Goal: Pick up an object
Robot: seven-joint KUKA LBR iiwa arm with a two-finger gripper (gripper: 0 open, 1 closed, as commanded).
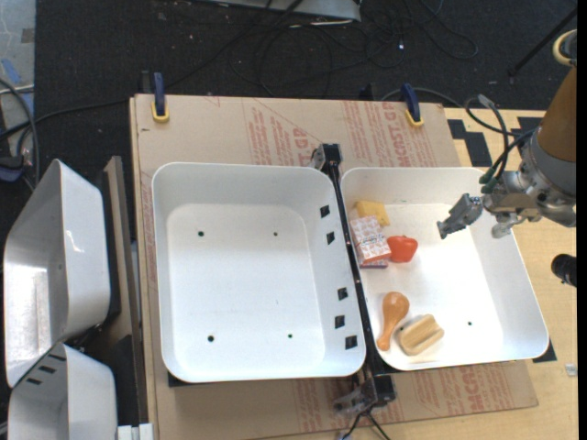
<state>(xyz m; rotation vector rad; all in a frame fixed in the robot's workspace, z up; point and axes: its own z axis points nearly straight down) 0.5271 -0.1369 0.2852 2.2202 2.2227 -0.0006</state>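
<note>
The right bin (514,282) holds several small objects. A yellow piece (371,211) lies near its back left, and beside it are a red-and-white packet (371,242) and a red pepper-like item (402,248). Nearer the front lie an orange pear-shaped piece (393,315) and a tan bread-like block (420,335). My gripper (477,225) hangs above the right bin's back right part, well to the right of the red item. Its fingers stand apart with nothing between them.
The left bin (174,246) sits beside the right one, with a black divider rail (347,264) between them. The bins rest on a cardboard sheet (275,126). Grey tubs (50,264) stand off the bench at left. Cables trail from the arm at right.
</note>
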